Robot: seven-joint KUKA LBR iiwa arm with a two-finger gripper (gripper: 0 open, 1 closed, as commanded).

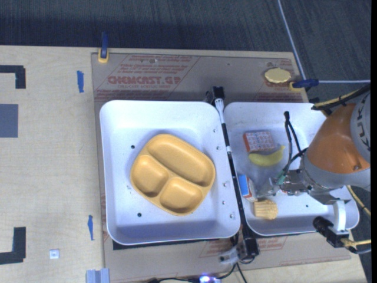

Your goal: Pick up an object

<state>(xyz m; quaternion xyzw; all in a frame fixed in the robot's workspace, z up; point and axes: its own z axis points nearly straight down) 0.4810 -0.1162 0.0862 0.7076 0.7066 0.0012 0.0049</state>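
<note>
A glossy, smooth plastic sheen is seen on the yellow divided tray (171, 173). Both white bins (115, 158) are read as smooth moulded plastic, faintly shiny. The bench top (47, 175) is shown as pale matt wood. The banana (266, 157) looks smooth, slightly glossy. The orange band (334, 149) appears satin-smooth.

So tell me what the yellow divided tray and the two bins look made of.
Yellow divided tray: probably moulded plastic, smooth and semi-gloss, with rounded compartments and soft highlights. Left bin and right bin: likely thin formed white plastic with a satin sheen and rounded corners, though painted metal can't be ruled out.
</note>
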